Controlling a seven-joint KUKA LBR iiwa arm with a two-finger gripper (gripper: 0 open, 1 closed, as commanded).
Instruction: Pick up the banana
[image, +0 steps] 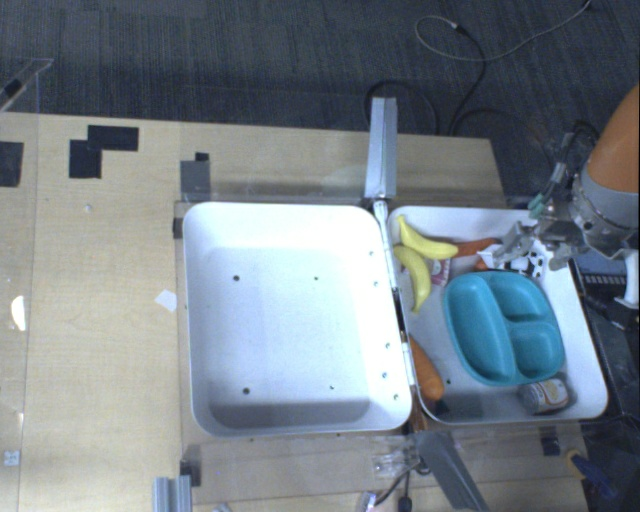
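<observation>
My pincer (530, 250) hung over the far right part of the right bin (592, 375), just above its far edge, and whether it was released or clenched I could not tell from that angle; nothing showed in its grasp. The banana (418, 262) lay in the far left corner of that bin, hard against the wall it shared with the left bin (290, 225); it looked like two yellow pieces, one curving along the far edge and one running down beside the left wall. An orange piece (476, 246) lay between the banana and my pincer, a teal divided dish (505, 325) filled the middle, a carrot (427, 372) rested along the left wall nearer the front, and a small can (545, 395) sat at the near right corner.

To do the step well, I judged I had to travel left along the far edge, staying high over the orange piece, then come down across the banana's width away from the wall, so neither tip would catch the rim.
</observation>
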